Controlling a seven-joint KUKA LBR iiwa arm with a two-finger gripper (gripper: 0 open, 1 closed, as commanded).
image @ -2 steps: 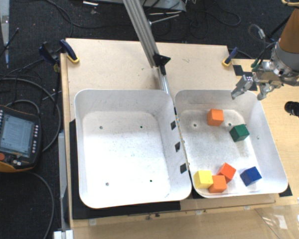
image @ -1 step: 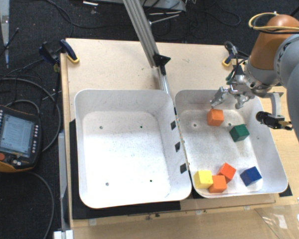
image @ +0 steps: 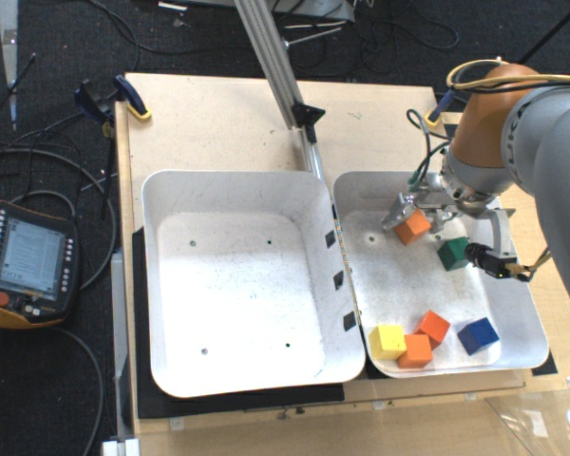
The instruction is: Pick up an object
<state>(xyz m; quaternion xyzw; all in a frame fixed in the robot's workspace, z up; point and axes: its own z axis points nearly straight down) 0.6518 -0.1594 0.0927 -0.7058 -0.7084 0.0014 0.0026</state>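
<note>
My gripper (image: 416, 217) is over the upper part of the right bin (image: 391, 283). It is shut on a small orange block (image: 415, 226), which sits between the two metal fingers (image: 396, 218). I cannot tell whether the block is off the bin floor. Just right of it and a little nearer lies a green block (image: 453, 253). At the bin's near end lie a yellow block (image: 389, 340), two more orange blocks (image: 434, 327) (image: 416, 351) and a blue block (image: 477, 335).
The left bin (image: 237, 283) adjoins the right one, and their raised rims meet at the middle. A slanted metal rod (image: 275, 65) runs down to the bins' far junction. Cables hang from the wrist near the green block. A pendant (image: 24, 259) lies off the bench at left.
</note>
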